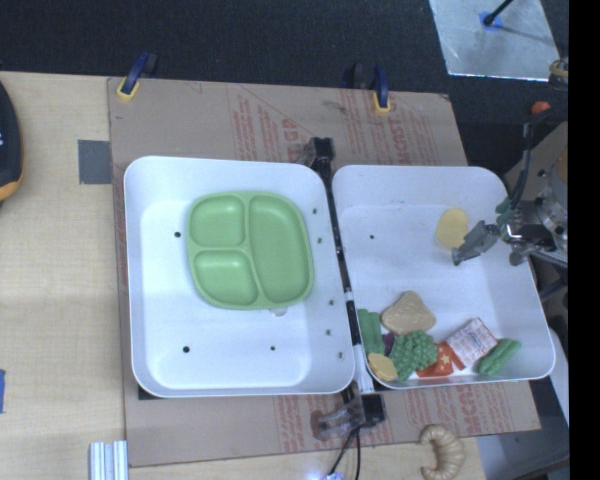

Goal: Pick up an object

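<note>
Approach step: hand (pixel 490 240) low at right bin's (pixel 400 193) right edge, fingers spread, holding nothing — yellow piece (pixel 452 227) just beside it (apparently nearest target). Next: shift over it, descend, close.

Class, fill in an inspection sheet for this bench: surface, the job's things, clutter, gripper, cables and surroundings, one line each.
Surface: brown cardboard sheet on a pale wooden bench, bearing two shallow white bins.
Job's things: right bin holds a pale yellow rounded piece, a tan bread-shaped toy, a green broccoli toy, a red and white packet and a green pod.
Clutter: green three-compartment plastic plate in the left bin.
Gripper: grey two-finger gripper over the right bin's right side, open, holding nothing.
Cables: black cable at the front edge.
Surroundings: blue and yellow clamps, dark floor.
</note>
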You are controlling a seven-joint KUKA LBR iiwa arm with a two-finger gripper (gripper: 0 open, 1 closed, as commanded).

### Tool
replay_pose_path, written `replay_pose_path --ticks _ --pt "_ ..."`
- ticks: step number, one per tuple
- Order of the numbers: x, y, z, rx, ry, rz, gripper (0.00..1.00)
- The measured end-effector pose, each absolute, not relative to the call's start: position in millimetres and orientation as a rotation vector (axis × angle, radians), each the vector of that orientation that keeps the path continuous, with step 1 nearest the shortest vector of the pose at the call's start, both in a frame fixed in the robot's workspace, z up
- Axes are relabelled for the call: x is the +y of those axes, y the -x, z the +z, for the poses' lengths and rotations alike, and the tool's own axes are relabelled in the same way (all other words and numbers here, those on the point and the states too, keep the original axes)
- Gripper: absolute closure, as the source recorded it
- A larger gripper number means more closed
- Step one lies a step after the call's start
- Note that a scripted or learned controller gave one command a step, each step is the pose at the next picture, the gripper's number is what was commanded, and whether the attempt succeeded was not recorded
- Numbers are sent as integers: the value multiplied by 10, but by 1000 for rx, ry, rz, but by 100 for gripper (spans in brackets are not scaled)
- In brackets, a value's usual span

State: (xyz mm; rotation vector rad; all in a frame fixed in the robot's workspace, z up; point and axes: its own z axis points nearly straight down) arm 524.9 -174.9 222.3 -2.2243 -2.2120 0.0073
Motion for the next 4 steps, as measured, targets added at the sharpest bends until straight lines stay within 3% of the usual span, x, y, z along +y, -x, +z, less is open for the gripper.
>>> replay_pose_path --ticks 1,2,3,4 --pt "-1555 -5808 1298 -2227 2208 7 0" --pt "-1763 -5921 1218 -2225 2218 3 0" --pt "-2138 -6067 1425 -2224 2223 1 0" --pt "-2116 -6388 971 -2229 2215 2 0"
